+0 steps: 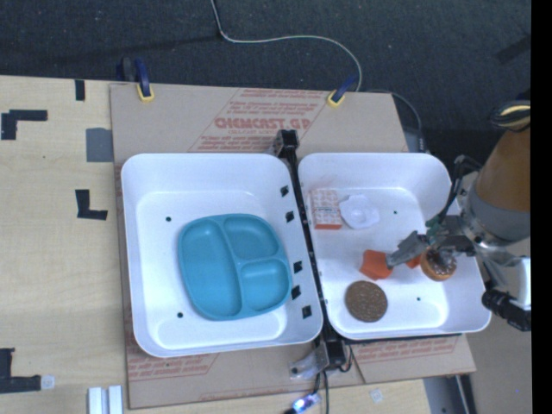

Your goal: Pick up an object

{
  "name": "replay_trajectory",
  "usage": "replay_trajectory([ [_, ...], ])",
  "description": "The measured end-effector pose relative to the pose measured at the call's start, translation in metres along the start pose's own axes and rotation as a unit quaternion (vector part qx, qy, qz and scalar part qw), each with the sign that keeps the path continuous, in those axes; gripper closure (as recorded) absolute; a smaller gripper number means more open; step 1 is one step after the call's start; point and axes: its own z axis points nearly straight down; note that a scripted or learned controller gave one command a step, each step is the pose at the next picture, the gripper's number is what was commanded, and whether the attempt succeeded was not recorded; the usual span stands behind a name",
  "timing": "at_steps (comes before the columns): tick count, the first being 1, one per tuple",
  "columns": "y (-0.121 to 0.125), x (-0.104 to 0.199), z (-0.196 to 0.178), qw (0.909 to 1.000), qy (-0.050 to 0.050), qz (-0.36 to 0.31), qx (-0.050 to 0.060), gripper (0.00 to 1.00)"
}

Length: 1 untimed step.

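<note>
The right bin [431, 172] holds several small things. An orange block [373, 265] lies near its middle, and a brown round disc [366, 301] sits just in front of it. A small white packet with red print [325, 208] and a clear plastic lid [359, 211] lie toward the back left. A small orange-brown round object [439, 269] rests near the right wall. My gripper [419, 253] reaches in from the right, low over the bin floor, between the orange block and the orange-brown object. Its grey tip comes right up to the block's right edge.
The left bin [138, 175] carries a blue divided plate [233, 263]. A black divider [297, 231] runs between the two bins. Both bins rest on a cardboard sheet [259, 119] clamped at the back. The arm's body [504, 188] looms over the right bin's right wall.
</note>
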Motion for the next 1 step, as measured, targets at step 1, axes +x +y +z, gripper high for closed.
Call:
replay_trajectory([
  [1,0.0027,0.0006,-0.0056,1.0000,-0.001,-0.002,-0.005,0.00],
])
